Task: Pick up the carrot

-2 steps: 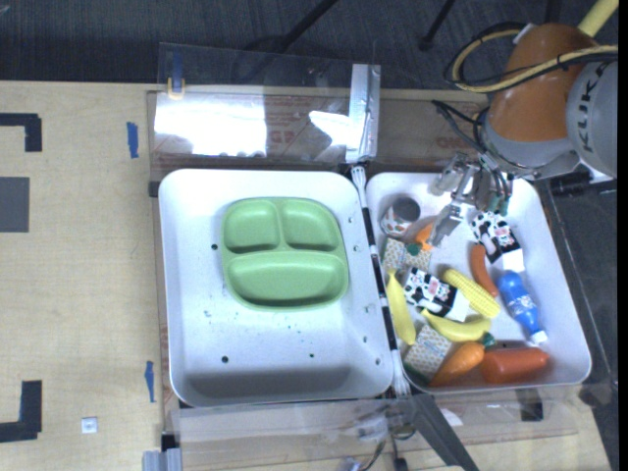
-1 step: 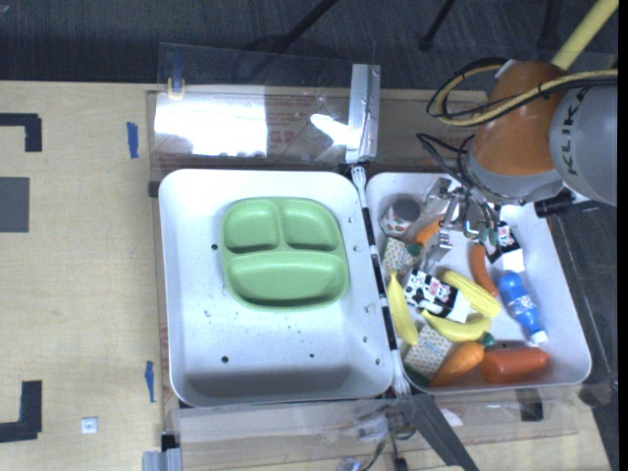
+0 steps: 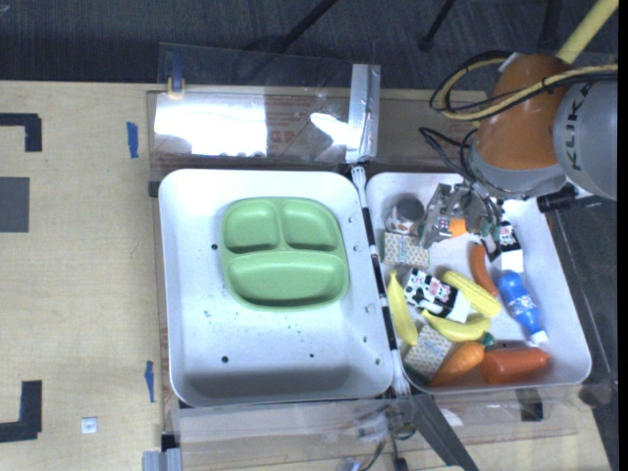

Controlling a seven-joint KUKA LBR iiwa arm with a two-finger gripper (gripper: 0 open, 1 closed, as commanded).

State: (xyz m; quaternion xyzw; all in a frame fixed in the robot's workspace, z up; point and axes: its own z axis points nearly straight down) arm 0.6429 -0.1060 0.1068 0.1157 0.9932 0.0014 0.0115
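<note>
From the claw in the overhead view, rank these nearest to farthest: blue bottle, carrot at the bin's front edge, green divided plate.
1. Blue bottle: in the right bin, just in front of the claw, slightly to its right.
2. Carrot: at the right bin's front edge, past the bananas.
3. Green divided plate: in the left bin, farthest.

Scene viewed from a single fixed camera above the bench, angled downward at a slant, both white bins taken in side by side, arm seen entering from the right, framing moderately distant.
</note>
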